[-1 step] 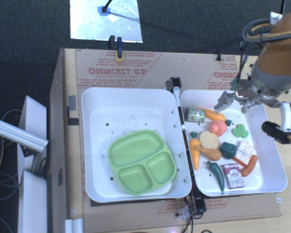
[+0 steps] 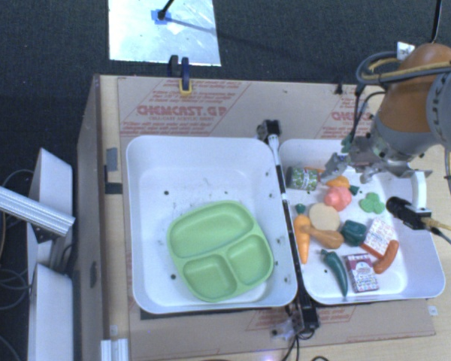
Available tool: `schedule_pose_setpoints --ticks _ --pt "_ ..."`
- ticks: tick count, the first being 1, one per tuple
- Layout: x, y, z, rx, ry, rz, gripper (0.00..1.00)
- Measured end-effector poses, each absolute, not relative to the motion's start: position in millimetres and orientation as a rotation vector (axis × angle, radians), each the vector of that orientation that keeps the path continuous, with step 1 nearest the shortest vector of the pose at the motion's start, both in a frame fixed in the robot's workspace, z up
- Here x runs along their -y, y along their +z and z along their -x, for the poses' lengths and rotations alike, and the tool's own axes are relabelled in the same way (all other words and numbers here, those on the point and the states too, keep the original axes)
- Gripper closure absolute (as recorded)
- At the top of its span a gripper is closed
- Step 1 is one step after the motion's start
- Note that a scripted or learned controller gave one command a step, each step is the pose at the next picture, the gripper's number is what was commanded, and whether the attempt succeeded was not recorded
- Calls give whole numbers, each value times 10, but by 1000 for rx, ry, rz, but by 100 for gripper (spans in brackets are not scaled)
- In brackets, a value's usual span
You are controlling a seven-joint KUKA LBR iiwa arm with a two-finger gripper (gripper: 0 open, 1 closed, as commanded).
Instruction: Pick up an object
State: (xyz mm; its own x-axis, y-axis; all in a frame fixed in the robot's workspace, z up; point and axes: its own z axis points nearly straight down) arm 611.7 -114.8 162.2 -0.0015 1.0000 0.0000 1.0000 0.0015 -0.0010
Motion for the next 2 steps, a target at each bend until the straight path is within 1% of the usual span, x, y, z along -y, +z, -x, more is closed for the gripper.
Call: schedule_pose_setpoints --ticks 1,2 --pt "1257 839 -6076 2224 0 2220 0" --pt "1257 956 -6093 2229 -5 2221 100"
